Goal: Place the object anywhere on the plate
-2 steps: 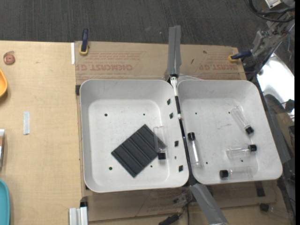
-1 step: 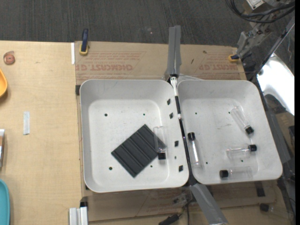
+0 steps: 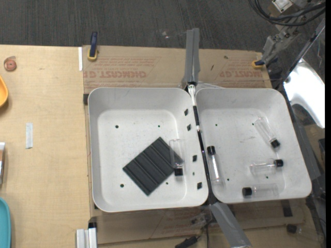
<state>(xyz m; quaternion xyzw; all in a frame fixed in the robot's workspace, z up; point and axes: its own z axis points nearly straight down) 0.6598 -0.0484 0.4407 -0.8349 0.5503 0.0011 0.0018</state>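
Dark grey carpet floor (image 3: 129, 14) at far side. Light wood bench (image 3: 41, 138) on left w/ cardboard sheet (image 3: 155, 68) clamped on top.

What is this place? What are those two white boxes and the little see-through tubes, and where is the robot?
This picture comes from one camera fixed above a workbench, looking down at a slant. The two white boxes are shallow bins sitting side by side on brown cardboard. In the left bin lies a dark ridged plate, turned like a diamond. One clear tube with a black cap rests at the plate's right edge, overlapping it a little. The right bin holds four more clear tubes with black caps, lying apart from each other. The robot is an arm; part of it, with cables, peeks in at the top right corner. Its job is to put a tube on the plate.
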